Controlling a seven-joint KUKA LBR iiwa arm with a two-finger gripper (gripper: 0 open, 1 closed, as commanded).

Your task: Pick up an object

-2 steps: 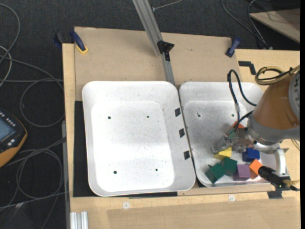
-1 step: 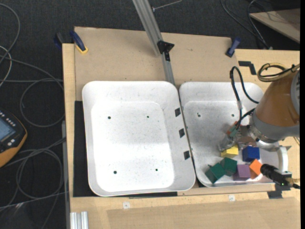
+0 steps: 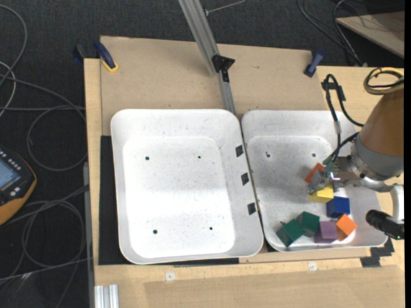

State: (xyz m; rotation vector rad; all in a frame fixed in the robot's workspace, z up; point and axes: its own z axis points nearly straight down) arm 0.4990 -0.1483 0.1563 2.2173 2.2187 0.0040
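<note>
My gripper point(image 3: 325, 179) hangs low over the right bin point(image 3: 282, 140), at its right side. A red-orange block point(image 3: 315, 171) lies tight against the gripper's left side, and a yellow block point(image 3: 322, 195) sits just below it. Whether either block is held is hidden by the wrist. Further toward the bin's front corner lie a blue block point(image 3: 338, 206), an orange block point(image 3: 346, 224), a purple block point(image 3: 327, 230) and two green blocks point(image 3: 309, 221) point(image 3: 292, 232).
The left bin point(image 3: 173, 185) stands beside the right one, with a row of black clips point(image 3: 245, 178) on the shared rim. A slanted metal bar point(image 3: 204, 31) crosses the back of the bench. A black cable point(image 3: 334, 101) loops by the arm.
</note>
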